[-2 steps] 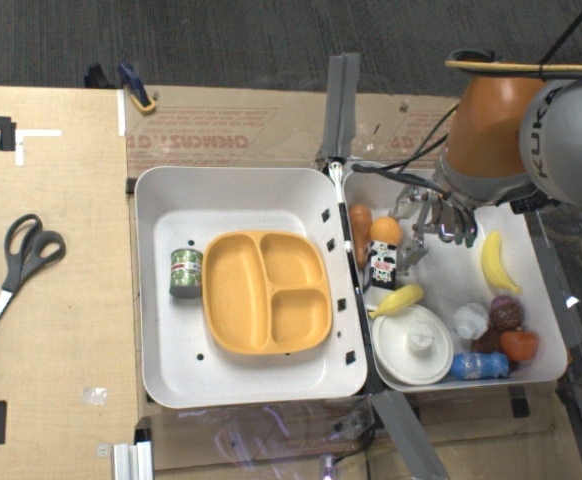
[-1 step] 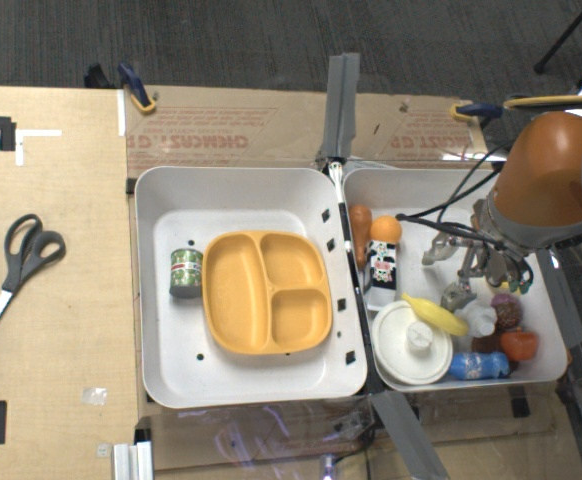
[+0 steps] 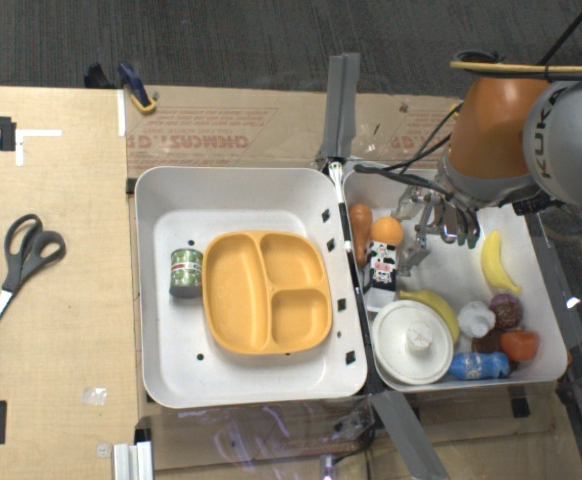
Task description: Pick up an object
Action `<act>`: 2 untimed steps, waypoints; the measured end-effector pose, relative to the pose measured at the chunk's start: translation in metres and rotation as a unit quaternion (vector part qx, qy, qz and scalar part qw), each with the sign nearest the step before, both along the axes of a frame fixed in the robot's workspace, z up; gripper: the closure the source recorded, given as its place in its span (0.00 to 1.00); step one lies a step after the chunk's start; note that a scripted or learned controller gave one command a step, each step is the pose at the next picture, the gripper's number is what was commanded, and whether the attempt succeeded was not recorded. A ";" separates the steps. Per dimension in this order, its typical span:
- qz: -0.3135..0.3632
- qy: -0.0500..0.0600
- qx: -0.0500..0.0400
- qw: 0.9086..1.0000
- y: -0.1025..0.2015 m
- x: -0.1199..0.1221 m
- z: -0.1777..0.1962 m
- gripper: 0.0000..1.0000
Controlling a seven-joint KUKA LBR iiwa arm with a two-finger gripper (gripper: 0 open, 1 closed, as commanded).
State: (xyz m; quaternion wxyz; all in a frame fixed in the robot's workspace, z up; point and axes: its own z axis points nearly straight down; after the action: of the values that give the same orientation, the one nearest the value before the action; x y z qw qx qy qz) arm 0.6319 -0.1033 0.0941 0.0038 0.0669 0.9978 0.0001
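My gripper [image 3: 439, 236] hangs over the upper middle of the right bin [image 3: 549, 298], open, with nothing between its fingers. Just left of it lie an orange [image 3: 386, 231], a carrot [image 3: 360, 224] and a small black-and-white carton [image 3: 382, 266]. To its right lies a yellow banana [image 3: 495, 262]. A second banana [image 3: 433, 305] curves round a white bowl [image 3: 412, 343] at the bin's front. A blue bottle [image 3: 478, 366], a red tomato [image 3: 519, 345], a dark plum [image 3: 505, 311] and a small white cup [image 3: 475, 320] crowd the front right corner.
The left bin [image 3: 161, 348] holds a yellow divided plate [image 3: 267, 291] and a green can [image 3: 185, 272]. Scissors [image 3: 19, 258] lie on the bench at the far left. A grey divider post [image 3: 341, 103] rises between the bins at the back.
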 end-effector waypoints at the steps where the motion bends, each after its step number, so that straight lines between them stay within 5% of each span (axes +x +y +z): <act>1: 0.010 0.001 -0.001 1.000 -0.104 0.000 -0.001 0.00; 2: 0.028 0.001 -0.001 1.000 -0.119 -0.046 0.000 0.00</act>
State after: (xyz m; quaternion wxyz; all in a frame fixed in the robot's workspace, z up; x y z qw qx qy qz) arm 0.5864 -0.2222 0.0936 0.0026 0.0388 0.9992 -0.0005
